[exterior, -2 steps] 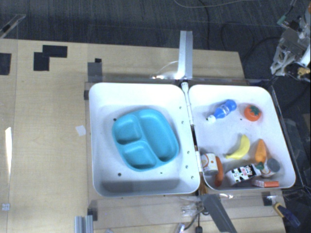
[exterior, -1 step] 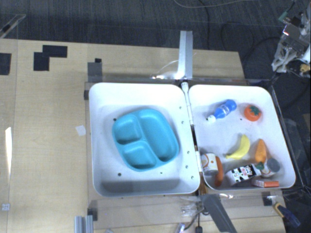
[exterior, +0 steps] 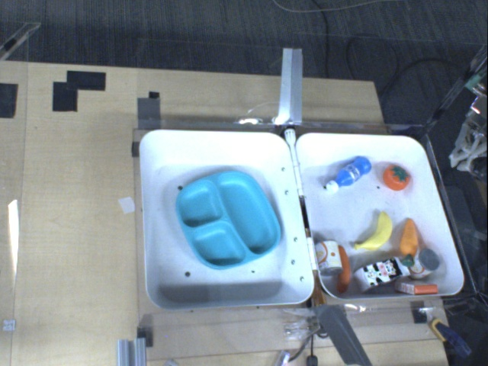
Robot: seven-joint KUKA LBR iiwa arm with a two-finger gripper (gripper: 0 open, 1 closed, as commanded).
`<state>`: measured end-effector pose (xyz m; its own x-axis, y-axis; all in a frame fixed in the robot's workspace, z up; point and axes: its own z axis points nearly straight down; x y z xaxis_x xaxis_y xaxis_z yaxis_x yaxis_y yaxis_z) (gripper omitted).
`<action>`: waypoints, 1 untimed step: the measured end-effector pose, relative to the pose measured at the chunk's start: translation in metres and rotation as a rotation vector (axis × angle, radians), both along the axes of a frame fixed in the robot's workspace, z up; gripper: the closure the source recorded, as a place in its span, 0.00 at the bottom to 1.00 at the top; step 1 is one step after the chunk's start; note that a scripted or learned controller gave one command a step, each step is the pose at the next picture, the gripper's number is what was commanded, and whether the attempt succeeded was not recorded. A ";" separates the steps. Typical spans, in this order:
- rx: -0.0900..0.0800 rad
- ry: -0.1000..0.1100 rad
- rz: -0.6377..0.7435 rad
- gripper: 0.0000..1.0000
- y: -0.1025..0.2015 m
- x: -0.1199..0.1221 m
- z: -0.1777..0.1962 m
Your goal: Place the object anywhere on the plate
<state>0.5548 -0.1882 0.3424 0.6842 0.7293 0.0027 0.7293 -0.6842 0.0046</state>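
A blue plate [exterior: 227, 218] with three compartments lies tilted in the middle of the left white bin [exterior: 162, 265], with nothing on it. The right white bin [exterior: 358, 204] holds the loose objects. A small blue bottle [exterior: 349, 172] with a white cap lies near the back, and a round orange fruit [exterior: 396, 177] sits to its right. A yellow banana [exterior: 374, 232] and an orange carrot [exterior: 409, 237] lie lower down. A white and orange can [exterior: 329, 255] stands at the front left corner.
Along the right bin's front wall lie a black and white box [exterior: 381, 271], a small grey-lidded jar [exterior: 424, 261] and a flat red packet [exterior: 416, 287]. A metal post [exterior: 291, 86] rises behind the divider between the bins. Cables run on the dark floor beyond.
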 end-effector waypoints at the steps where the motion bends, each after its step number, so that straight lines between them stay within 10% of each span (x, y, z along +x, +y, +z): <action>1: 0.000 -0.001 -0.073 1.00 0.000 0.068 0.094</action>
